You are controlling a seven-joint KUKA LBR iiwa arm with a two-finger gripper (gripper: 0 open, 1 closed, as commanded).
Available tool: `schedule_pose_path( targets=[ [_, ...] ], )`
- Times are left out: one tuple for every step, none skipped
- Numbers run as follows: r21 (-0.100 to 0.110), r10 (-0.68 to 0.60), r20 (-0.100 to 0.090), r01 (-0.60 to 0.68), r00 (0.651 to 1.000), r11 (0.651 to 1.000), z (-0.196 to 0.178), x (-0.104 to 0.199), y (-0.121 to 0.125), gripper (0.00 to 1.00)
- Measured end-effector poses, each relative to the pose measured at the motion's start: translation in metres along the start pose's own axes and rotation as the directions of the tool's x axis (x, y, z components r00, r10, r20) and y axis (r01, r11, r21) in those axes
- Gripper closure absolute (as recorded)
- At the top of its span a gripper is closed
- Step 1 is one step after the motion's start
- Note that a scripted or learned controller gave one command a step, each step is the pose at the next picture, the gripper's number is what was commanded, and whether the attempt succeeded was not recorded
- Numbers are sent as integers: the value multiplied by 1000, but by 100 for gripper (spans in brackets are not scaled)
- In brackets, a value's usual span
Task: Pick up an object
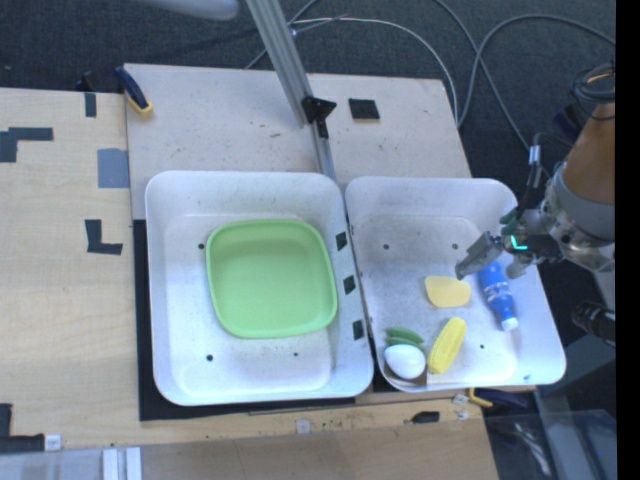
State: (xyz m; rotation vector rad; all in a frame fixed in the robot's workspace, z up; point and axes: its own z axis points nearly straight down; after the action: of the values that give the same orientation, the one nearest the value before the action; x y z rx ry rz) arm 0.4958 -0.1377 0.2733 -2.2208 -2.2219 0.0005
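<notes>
The gripper [497, 253] is seen over the right bin [400, 203], near that bin's right wall, at the end of the grey arm with the orange band [596, 153] that reaches in from the right. One dark finger [474, 255] is stretched out to the left and downward, its tip hanging above the bin floor just above the yellow piece. The other side of the gripper is lost against the blue bottle, so how far it is spread cannot be told, and nothing can be made out as pinched in it.

A blue bottle [497, 293] with a white cap is lying directly under and just below the gripper, tilted, with the cap pointing toward the lower right. Whether the gripper touches the bottle cannot be judged from this angle. A flat pale yellow piece [447, 291] is lying just left of the bottle, beneath the outstretched finger. Further toward the near edge, a yellow corn cob [447, 343] is lying at a slant, and beside it on the left a white egg-shaped object [405, 360] is resting with a small green item [402, 336] touching its upper side.

In the left bin [165, 268] a square green plate [271, 277] is lying flat, well apart from the gripper.
</notes>
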Motion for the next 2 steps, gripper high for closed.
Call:
schedule_pose_path(
  targets=[
    [0, 0, 0, 0, 1000, 1000, 0, 0, 0, 0],
    [5, 0, -1, 0, 1000, 1000, 62, -4, 0, 0]
  ],
)
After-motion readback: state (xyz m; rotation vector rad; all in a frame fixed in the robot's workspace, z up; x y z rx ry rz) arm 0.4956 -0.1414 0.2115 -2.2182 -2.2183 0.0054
